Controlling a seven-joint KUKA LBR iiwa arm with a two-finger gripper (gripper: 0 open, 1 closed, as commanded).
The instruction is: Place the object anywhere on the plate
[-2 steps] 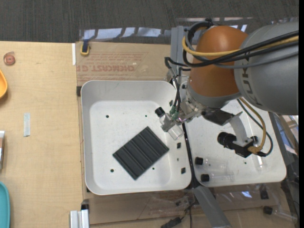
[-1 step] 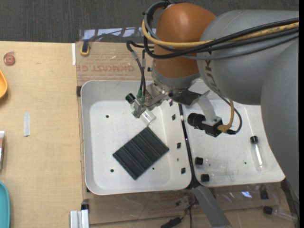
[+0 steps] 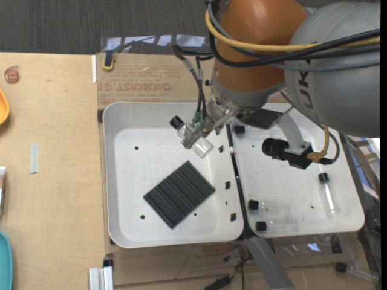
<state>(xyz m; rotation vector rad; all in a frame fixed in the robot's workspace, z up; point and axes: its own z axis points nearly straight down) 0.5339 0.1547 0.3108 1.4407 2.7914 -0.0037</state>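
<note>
As I view the bench from the fixed overhead camera, the grey robot arm with its orange band fills the upper right of the frame and reaches down toward the centre. The pale wooden bench top takes up the left of the frame. At centre, two shallow white plastic bins stand side by side with their inner walls touching: the left bin and the right bin. A brown cardboard sheet with red print lies behind them at upper centre.

In the lower middle of the left bin a dark grey ribbed rectangular plate lies flat, turned diagonally to the bin walls. The two-finger gripper hangs over the upper right part of the left bin, up and to the right of the plate and apart from it. I cannot tell whether the gripper is open or closed, and I see nothing held in it.

The task's objects are in the right bin. One clear plastic tube with a black cap lies near that bin's right wall. A second clear tube lies along its lower edge, well apart from the plate.
</note>
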